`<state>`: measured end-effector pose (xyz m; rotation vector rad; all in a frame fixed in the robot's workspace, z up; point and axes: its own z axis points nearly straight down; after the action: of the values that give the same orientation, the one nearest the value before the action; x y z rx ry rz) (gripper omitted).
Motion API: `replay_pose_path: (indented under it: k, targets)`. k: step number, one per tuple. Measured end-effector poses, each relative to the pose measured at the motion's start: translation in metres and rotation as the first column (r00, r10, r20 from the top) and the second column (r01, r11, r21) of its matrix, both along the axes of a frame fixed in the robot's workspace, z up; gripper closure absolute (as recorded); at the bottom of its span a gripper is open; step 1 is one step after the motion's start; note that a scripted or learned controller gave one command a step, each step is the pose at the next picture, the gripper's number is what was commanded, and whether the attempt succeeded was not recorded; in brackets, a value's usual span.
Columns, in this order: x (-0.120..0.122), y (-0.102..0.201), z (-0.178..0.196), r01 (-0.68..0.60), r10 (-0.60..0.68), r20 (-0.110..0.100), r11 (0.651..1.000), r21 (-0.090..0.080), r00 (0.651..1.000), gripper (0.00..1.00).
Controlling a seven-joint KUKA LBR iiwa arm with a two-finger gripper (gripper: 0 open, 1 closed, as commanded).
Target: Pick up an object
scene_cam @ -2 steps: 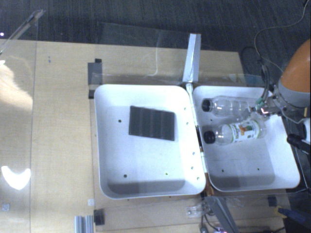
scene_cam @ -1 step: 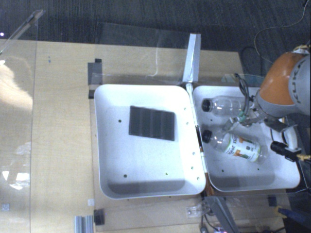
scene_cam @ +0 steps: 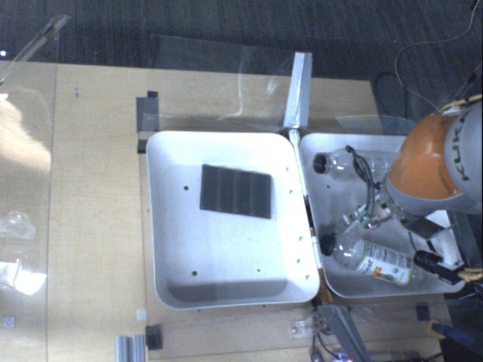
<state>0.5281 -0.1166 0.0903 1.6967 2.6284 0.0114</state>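
The tool (scene_cam: 367,216) hangs over the middle of the right bin (scene_cam: 338,202), in the right part of the frame. It shows as a tangle of thin metal and wire below the wrist, and whether it is apart or together cannot be told; nothing can be seen clamped in it. Above and to the right of it, the grey arm (scene_cam: 469,157) comes in from the right edge, and its orange band (scene_cam: 424,163) covers the bin's upper right corner.

Just below the tool lies a clear plastic bottle (scene_cam: 373,259) on its side. Its black cap (scene_cam: 327,243) points toward the bin's left wall, and its white and green label faces up. The tool sits close over the bottle's shoulder, but contact cannot be made out. A second clear bottle (scene_cam: 341,163), also lying down with a black cap toward the left, rests along the bin's upper edge, up and left of the tool.

The left bin (scene_cam: 226,259) fills the centre of the frame, touching the right bin along their shared side. A dark ribbed rectangular pad (scene_cam: 235,191) lies flat in its upper half. Both bins stand on a pale wooden tabletop (scene_cam: 90,202). A grey metal bar (scene_cam: 299,89) rises from the meeting point of the bins toward the top of the frame, where dark carpet (scene_cam: 189,6) shows.
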Motion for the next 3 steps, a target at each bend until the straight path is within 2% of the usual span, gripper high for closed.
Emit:
replay_pose_path:
  k: [1,2,3]
  targets:
    - [0.000,0.000,0.000,0.000,0.000,0.000,1.000,0.000,1.000,0.00]
    - [-0.011,-0.060,0.131,-0.012,0.012,-0.004,1.000,-0.003,1.000,0.00]
    - [0.002,-0.044,0.021,-0.276,0.276,-0.012,0.961,0.001,0.961,0.00]
